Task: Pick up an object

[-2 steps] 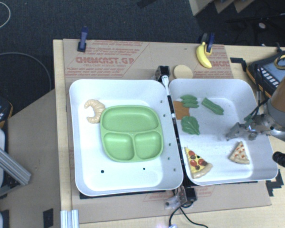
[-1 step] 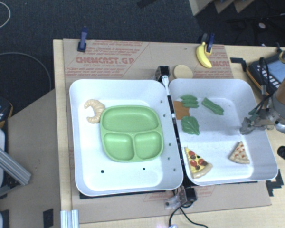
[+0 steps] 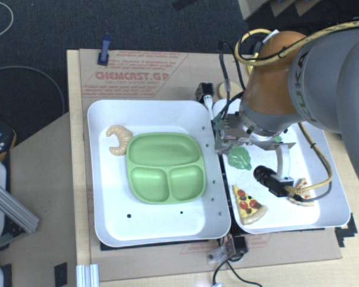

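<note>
My gripper (image 3: 230,140) hangs low over the near-left part of the right bin (image 3: 329,208), close to the wall between the two bins. The bulky grey and orange wrist covers most of it. A green leafy toy (image 3: 239,158) lies in the right bin just in front of the gripper, touching or nearly touching it; I cannot tell whether it is gripped. A toy pizza slice (image 3: 249,204) lies at the front left corner of the same bin.
The left bin (image 3: 107,220) holds a green divided plate (image 3: 166,166) in its middle and a tan croissant (image 3: 119,139) beside the plate's back left. The arm covers the back of the right bin. Bare bin floor lies along the left bin's front.
</note>
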You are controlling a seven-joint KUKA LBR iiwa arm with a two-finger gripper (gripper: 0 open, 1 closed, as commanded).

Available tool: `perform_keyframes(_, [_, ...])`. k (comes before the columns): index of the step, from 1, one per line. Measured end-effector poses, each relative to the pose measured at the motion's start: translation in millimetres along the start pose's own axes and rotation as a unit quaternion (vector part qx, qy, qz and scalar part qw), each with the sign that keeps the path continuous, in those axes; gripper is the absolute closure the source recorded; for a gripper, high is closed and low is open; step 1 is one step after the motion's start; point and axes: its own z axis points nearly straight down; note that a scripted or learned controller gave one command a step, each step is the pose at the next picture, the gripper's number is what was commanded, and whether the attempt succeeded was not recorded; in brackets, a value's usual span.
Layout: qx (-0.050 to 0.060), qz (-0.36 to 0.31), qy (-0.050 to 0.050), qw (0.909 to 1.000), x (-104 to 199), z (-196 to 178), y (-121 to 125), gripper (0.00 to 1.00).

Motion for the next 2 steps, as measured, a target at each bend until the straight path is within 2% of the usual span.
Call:
perform_keyframes(1, [-0.004,0.009,-0.004,0.9999,-24,-115,-40,1.00])
perform_keyframes(2, [0.007,0.006,-0.003,1.0000,32,-71,-67,1.00])
